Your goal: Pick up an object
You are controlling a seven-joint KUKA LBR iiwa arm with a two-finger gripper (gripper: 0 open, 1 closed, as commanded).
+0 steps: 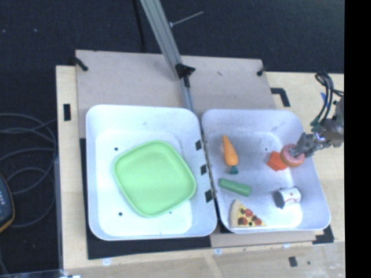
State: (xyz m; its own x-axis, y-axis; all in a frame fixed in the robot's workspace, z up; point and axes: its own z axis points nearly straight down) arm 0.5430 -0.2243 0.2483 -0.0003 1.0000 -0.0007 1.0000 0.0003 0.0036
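- At the right edge of the right bin point(301, 126), the gripper point(301, 150) is seen low over the rim, reaching in from the right.
- Just under and left of its tip a round red-and-pink object point(290, 156) is found, and touching that, on its left, an orange block point(276, 161); both lie against the bin's right wall, midway between far and near.
- Whether the red object is between the fingers cannot be told, since the tip overlaps it and is blurred; the gripper's opening cannot be judged either.
- The nearest thing to the gripper is judged to be that red object, directly at its tip, so little sideways travel would be called for.
- Other candidates lie further off: a white cup point(287, 197) toward the near side, a pizza slice point(244, 215) at the near left, a green cylinder point(235, 186) with its long axis running left to right, and a carrot point(229, 150) with its long axis running far to near.
- A green plate point(153, 178) is seen in the left bin point(98, 155), well apart from the gripper.
- Crowding against the wall is judged the main risk for a grasp.
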